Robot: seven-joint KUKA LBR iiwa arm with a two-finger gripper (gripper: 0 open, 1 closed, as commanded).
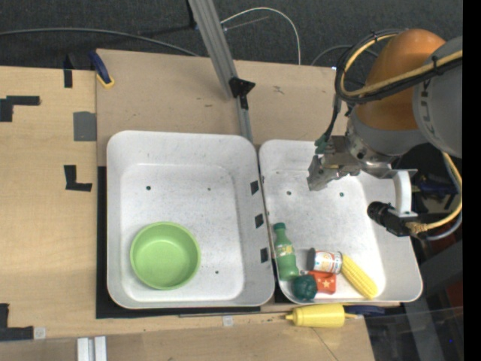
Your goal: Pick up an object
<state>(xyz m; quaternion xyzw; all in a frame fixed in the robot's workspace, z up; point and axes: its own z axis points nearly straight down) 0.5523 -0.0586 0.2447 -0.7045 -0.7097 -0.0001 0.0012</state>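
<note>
Camera view, nearest edge first: a yellow bottle (pixel 319 316) lies on the table (pixel 173 96) just outside the right bin (pixel 391 232), its long axis running left to right. Inside that bin's near end sits a cluster: a green bottle (pixel 284 250) lying near-to-far along the left wall, a dark green ball (pixel 304 287), a small can (pixel 327 262) above a red piece (pixel 325 280), and a corn cob (pixel 359 275) slanting toward the near right. The left bin (pixel 180 164) holds a green bowl (pixel 164 255) in its near left corner. Farther back, the gripper (pixel 325 173) hangs over the right bin's far end, well apart from the cluster, which lies nearer the camera. Whether it is open I cannot tell; nothing is seen in it. The arm bends in from the right, wrist pointed down.
</note>
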